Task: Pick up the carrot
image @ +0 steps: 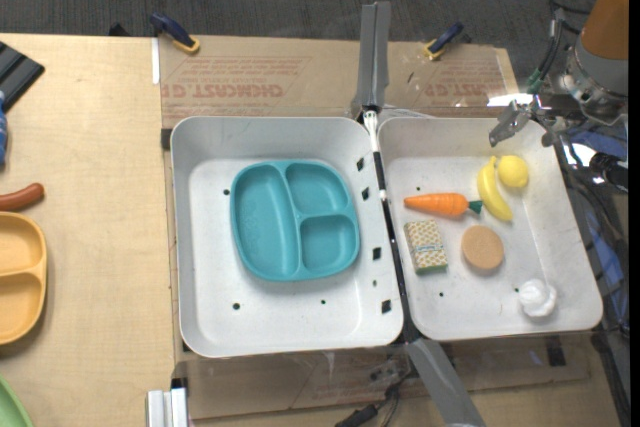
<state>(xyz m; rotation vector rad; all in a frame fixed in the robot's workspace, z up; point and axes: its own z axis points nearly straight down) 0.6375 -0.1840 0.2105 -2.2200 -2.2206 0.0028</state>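
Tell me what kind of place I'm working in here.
Probably a robot manipulation lab bench: two shallow white plastic bins clamped over cardboard sheet, toy food like the orange plastic carrot, and a grey KUKA arm.

My arm (610, 25) runs off the right edge so its upper part is cut away, my fingers are too small and tangled in cables to read, and the orange plate (18, 280) and sausage (20, 196) are clipped at the left edge
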